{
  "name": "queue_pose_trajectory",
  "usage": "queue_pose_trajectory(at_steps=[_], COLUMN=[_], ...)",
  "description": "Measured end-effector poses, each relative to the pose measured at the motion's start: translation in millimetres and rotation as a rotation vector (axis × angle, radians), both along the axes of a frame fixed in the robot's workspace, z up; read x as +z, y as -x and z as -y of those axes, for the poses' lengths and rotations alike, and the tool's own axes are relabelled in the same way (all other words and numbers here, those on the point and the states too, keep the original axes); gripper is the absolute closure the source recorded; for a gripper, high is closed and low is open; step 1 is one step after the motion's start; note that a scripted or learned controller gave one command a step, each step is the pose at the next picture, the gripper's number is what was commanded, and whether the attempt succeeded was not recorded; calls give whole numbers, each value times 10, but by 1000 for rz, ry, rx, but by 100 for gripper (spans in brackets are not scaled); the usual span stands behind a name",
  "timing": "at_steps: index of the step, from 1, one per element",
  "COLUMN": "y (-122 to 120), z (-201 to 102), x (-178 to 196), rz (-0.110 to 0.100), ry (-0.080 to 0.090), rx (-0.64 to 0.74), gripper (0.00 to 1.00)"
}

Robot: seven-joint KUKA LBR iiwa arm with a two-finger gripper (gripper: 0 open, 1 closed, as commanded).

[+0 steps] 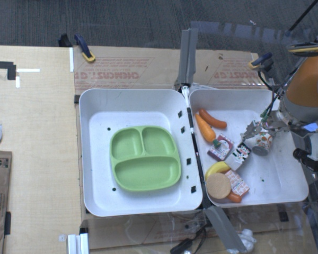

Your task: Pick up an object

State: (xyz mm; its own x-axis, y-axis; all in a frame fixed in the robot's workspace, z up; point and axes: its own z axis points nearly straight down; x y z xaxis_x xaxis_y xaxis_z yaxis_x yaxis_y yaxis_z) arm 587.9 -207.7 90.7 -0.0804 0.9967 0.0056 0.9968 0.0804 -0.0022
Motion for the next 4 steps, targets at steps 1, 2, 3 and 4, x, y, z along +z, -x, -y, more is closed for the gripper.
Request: queue_pose_trajectory(at_steps=[1,2,3,4], y=[-1,-1,502,798], z=[13,7,85,74], x=[79,77,1,2], rz=[0,-1,2,3], ry=[3,2,-4,-5], rx=[-1,-1,210,143], gripper=[100,0,0,0])
